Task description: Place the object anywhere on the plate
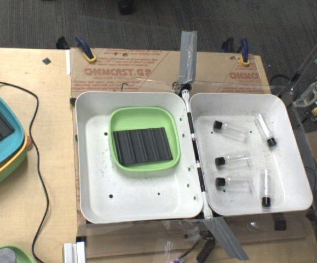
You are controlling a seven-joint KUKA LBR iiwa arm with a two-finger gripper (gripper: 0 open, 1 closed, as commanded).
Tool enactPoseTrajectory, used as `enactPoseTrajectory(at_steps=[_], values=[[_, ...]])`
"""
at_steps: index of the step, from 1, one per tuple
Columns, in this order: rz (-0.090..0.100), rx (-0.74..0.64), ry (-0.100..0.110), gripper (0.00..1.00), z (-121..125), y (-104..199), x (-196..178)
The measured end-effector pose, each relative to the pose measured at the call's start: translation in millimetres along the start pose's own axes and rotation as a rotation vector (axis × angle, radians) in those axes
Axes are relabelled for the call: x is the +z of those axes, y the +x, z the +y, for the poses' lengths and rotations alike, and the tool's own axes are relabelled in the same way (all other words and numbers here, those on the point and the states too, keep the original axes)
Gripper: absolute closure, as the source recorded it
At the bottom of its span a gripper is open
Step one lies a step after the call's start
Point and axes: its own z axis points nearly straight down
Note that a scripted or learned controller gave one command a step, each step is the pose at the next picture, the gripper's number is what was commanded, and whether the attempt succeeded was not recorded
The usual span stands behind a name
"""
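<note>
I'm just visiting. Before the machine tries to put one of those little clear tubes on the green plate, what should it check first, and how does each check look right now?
1. Green plate sits inside the left bin: ok.
2. Landing spot on the plate: a dark ribbed mat covers its middle, so it is not bare: not ok.
3. Tubes available in the right bin: five clear black-capped vials, such as one near the divider: ok.
4. Vials lie apart from each other, easy to single out: ok.
5. Vial near the right wall, room for the gripper: cannot tell.
</note>
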Motion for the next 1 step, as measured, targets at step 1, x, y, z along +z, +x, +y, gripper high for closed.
enactPoseTrajectory(at_steps=[1], values=[[0.0, 0.264, 0.001, 0.0, 14.3, 7.5, 20.1]])
